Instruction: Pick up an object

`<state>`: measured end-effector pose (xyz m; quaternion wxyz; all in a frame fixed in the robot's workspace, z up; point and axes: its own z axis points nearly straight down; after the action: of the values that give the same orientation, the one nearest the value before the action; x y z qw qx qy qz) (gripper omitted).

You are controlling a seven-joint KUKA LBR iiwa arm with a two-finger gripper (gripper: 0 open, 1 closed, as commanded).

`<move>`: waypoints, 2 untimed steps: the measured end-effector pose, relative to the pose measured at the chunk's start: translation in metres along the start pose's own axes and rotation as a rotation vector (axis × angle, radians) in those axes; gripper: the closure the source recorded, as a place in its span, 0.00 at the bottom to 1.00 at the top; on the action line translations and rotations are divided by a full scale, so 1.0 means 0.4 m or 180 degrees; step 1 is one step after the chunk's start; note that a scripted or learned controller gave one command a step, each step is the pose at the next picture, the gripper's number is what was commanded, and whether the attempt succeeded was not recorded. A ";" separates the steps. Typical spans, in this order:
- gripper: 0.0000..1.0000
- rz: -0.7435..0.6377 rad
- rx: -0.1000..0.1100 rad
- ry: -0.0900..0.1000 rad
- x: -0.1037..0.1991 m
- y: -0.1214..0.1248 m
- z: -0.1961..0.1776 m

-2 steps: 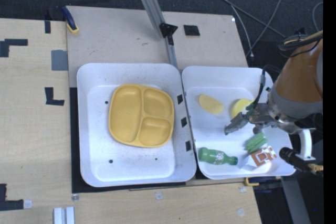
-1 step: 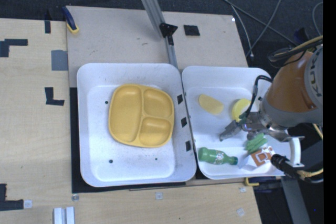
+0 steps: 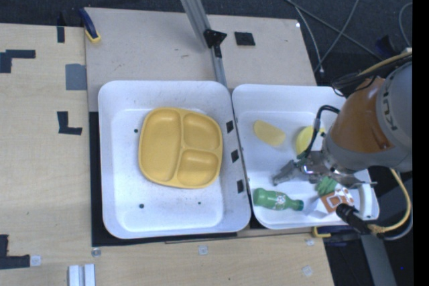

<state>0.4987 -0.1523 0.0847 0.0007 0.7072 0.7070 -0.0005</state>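
The gripper point(image 3: 285, 174) hangs low in the right bin point(image 3: 281, 94), fingers spread and holding nothing, while the green bottle point(image 3: 277, 199) lies just below it, its long axis running left-right.

The grey arm point(image 3: 375, 127), orange-banded above the wrist, reaches in from the frame's right edge; its gripper point(image 3: 289, 172) hangs low at lower right.
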 end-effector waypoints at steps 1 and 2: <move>1.00 -0.0005 -0.0012 0.0002 0.002 0.004 -0.032; 1.00 -0.0006 -0.0009 0.0002 -0.001 0.013 -0.189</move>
<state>0.5037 -0.1527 0.1602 0.0015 0.7066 0.7077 0.0008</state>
